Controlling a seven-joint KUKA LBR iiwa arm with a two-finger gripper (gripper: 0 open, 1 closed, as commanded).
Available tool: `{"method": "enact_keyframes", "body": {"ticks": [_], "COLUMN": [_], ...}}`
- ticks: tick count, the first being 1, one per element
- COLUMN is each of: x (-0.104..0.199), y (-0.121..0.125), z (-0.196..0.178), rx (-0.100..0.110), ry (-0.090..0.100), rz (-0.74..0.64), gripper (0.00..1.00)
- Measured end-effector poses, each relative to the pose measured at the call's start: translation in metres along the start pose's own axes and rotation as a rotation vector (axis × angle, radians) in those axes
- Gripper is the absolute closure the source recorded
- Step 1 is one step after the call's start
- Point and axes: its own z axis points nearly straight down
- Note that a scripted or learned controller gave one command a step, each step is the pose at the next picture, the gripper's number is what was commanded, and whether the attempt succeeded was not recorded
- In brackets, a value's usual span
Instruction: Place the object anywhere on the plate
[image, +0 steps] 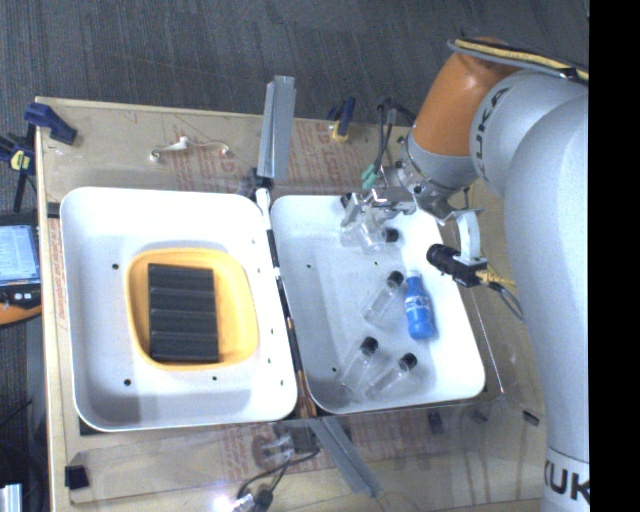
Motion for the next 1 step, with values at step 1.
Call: {"method": "enact_keyframes", "body": {"ticks": [1], "x": [0.0000], "y": [0.0000], "z": [0.0000], "rx": [0.000], "ry": [0.000], "rz": [0.000], "gripper": [0.00]}}
